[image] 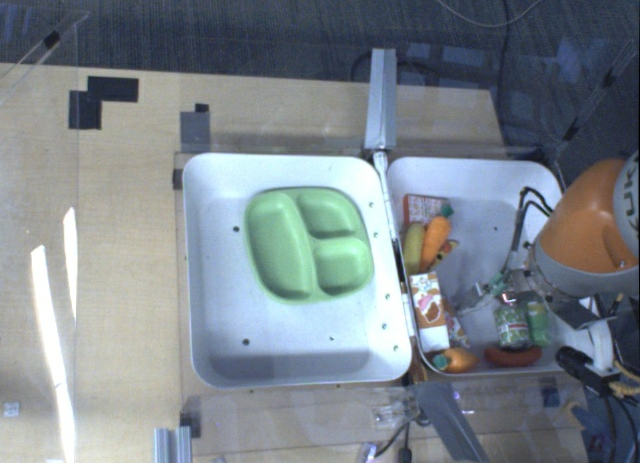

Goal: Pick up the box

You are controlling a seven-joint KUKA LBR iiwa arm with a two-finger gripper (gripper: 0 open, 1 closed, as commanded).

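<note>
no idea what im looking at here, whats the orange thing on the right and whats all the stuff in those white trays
One camera looks down at a slant on a wooden bench holding two shallow white bins. The orange and grey shape at the right is a robot arm reaching into the right bin. Its gripper hangs low over that bin; whether it holds anything cannot be told. The left bin holds a green divided tray. Along the right bin's left wall lie a toy carrot and, below it, a small box, the thing it should pick up. Near the front sit a green can and a dark red item.
</note>
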